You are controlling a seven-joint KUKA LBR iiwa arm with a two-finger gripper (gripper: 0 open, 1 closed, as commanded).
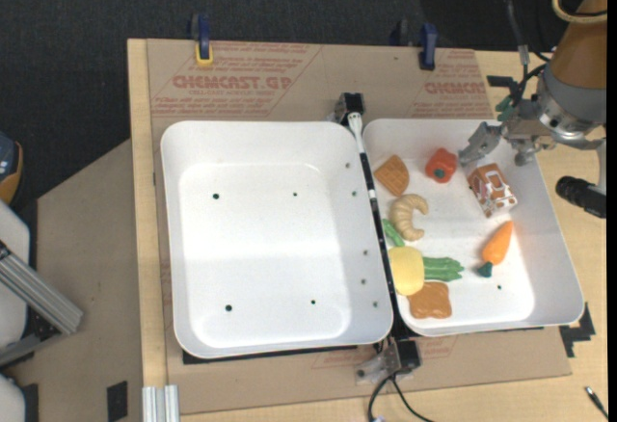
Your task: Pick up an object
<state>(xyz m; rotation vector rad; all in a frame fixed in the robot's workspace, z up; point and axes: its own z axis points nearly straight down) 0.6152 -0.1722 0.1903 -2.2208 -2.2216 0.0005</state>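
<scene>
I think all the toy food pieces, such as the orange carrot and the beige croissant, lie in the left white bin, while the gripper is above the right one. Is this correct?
Not quite. The camera view shows the orange carrot, the beige croissant and the other toy food pieces in the right white bin, not the left white bin. The gripper is indeed above the right one.

A robotics lab: clamped cardboard-covered bench (289, 73), two white bins (183, 218), toy food, trailing cables (386, 391).
</scene>
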